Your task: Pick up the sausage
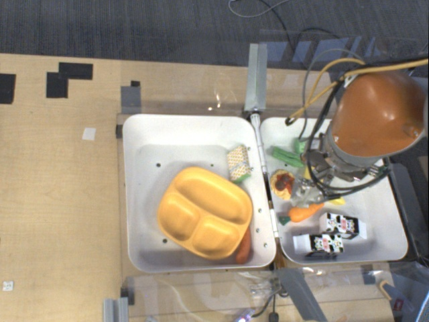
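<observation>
You have two shallow white bins side by side on the pale wooden bench [60, 180]. In the left bin [144, 146] a yellow plastic divided plate [204, 211] sits upside-down-looking, tilted toward the near right corner. The sausage [244, 245], a reddish-brown rounded piece, lies at the near right of that bin, just beside the dividing wall, with the plate's near edge covering most of it. Near the far right edge of the plate you can see a small patterned beige packet [237, 163], close to the divider.

In the right bin [389, 237] the grey arm with its orange band [379, 116] hangs over the far middle, and the tool [320, 183] sits below it among cables; you cannot tell from here how the tool stands. A green vegetable-shaped toy [288, 155] lies to the left of the arm. A round piece with red and yellow marks [284, 182] is near the divider, an orange carrot-shaped toy [307, 212] lies nearer you, and two small white cartons with black print [332, 235] rest at the near side. The tool is well apart from the sausage, in the other bin.
</observation>
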### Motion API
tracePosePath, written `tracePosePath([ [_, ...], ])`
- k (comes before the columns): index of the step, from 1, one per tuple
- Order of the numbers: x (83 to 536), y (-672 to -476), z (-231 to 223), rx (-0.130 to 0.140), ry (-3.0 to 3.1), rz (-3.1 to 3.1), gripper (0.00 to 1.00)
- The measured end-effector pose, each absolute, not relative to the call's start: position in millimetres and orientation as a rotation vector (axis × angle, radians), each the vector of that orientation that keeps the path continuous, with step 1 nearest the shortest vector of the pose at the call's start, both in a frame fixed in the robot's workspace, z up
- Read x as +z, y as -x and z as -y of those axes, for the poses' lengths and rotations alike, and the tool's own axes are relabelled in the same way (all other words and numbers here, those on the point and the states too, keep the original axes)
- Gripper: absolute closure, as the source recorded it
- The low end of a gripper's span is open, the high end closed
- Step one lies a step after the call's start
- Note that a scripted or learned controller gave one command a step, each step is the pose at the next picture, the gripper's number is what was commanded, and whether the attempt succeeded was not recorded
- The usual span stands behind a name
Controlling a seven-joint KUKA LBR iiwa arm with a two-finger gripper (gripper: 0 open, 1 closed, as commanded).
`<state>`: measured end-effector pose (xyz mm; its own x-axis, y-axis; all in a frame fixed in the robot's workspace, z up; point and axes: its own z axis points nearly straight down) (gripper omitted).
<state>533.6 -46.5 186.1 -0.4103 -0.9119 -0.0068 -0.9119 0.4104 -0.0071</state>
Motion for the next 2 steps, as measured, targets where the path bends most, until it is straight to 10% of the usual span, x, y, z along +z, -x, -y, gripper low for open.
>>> tracePosePath([
  [1, 186, -488.2, -12, -0.002, 1.892, -2.500, 1.00],
  [2, 186, -489.0, 2, -0.007, 2.343, -2.080, 1.00],
])
